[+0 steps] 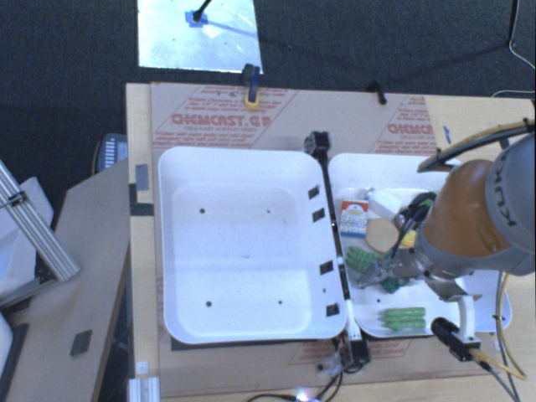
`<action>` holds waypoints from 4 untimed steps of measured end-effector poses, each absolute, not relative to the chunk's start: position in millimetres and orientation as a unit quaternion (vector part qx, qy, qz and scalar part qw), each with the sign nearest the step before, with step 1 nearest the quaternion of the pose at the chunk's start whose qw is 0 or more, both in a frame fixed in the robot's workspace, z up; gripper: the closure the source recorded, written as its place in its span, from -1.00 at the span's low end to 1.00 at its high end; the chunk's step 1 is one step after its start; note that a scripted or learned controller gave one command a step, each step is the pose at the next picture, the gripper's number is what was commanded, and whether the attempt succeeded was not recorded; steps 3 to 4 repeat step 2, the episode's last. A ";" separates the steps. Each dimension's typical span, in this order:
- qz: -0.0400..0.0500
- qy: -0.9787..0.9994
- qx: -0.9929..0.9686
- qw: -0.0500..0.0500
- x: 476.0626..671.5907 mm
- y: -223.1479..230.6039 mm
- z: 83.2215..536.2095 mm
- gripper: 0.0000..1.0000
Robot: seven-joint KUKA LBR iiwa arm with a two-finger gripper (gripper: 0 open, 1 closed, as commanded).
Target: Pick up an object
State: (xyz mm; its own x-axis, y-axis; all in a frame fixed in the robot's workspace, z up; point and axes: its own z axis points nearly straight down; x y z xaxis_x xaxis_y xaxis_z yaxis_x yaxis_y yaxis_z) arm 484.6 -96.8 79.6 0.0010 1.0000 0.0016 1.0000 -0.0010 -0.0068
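Arm (477, 216) at right of frame is showing a rounded grey casing, a broad orange band, dark lettering and black cables trailing alongside.

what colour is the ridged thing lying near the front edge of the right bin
Green; the ridged object shows in the camera view.

- A dark carpet (377, 23) covers the floor around the bench.
- A shiny metal sheet (198, 23) lies on the carpet at the top, catching bright light.
- The wooden bench (139, 308) is topped with a brown protective sheet (276, 115) printed with red lettering.
- A lower tan table (67, 291) stands at the left, with a silver metal rail (33, 229) beside it.
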 end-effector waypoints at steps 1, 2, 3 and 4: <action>-0.003 -0.708 -0.706 -0.003 489.0 -96.2 97.8 1.00; -0.004 -0.712 -0.703 -0.003 522.1 -11.5 189.4 1.00; -0.004 -0.712 -0.703 -0.003 522.1 -11.5 189.4 1.00; -0.004 -0.712 -0.703 -0.003 522.1 -11.5 189.4 1.00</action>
